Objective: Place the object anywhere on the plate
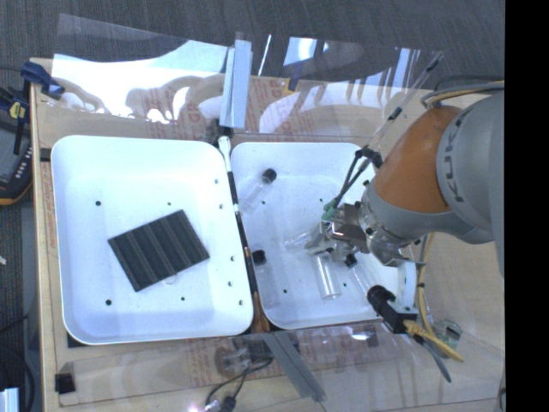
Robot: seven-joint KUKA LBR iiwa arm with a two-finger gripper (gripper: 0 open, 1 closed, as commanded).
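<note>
While the gripper [330,240] was poised low in the right bin [283,312], its finger state could not be told. A clear tube [327,278] was noted just beside it; the dark ridged plate [159,249] lay in the left bin [73,157].

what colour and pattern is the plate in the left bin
Dark grey with raised parallel ridges running along the plate; it shows best in the camera view.

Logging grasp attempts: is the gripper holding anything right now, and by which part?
Cannot be told. The gripper is low in the right bin among clear tubes.
</note>
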